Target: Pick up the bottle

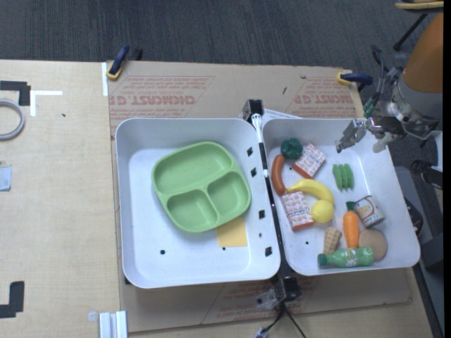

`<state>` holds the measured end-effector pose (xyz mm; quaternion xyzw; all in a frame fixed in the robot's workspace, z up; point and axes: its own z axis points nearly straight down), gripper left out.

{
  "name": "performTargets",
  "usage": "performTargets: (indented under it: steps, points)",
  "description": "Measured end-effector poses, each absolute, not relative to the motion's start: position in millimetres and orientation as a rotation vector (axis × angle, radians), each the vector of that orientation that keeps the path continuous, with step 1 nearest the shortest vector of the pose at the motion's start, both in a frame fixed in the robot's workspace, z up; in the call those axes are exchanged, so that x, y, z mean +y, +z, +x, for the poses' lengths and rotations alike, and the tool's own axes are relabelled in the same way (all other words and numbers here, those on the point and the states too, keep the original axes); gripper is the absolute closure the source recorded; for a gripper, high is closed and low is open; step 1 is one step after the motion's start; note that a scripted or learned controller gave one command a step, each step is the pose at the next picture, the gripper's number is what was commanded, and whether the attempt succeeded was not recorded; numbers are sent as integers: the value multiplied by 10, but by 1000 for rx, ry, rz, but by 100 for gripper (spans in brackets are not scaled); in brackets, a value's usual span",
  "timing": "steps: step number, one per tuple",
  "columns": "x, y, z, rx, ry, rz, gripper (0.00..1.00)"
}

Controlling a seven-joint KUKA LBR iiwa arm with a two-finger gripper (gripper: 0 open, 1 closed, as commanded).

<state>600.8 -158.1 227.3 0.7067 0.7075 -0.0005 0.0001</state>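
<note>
Bottle (346,258) first: it lies on its side, green with a label, along the near wall of the right bin (403,210), its cap end pointing toward the middle divider. It is boxed in, which I judge will shape my approach: the ice-cream cone (331,241) sits just beside its cap end, the carrot (351,229) stands just above its middle, and the brown potato-like lump (373,244) is touching or nearly touching its far end. My claw (350,136) hangs over the far corner of the same bin, well apart from the bottle, carrying nothing; whether it is spread or pressed together I cannot tell from this slant. I am parked high and clear, I think, because the bin is crowded with a banana (310,187), a lemon (323,212), a small can (367,211) and snack packets. The left bin (134,210) holds a green divided plate (201,186) over a yellow card (233,234), none of my business. Coming down across the bottle's short width seems wisest.
</note>
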Motion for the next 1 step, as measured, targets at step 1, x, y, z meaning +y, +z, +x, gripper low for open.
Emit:
performTargets:
  steps: [1]
  points:
    - [-1585,2368,6012,2225,-2,2217,100]
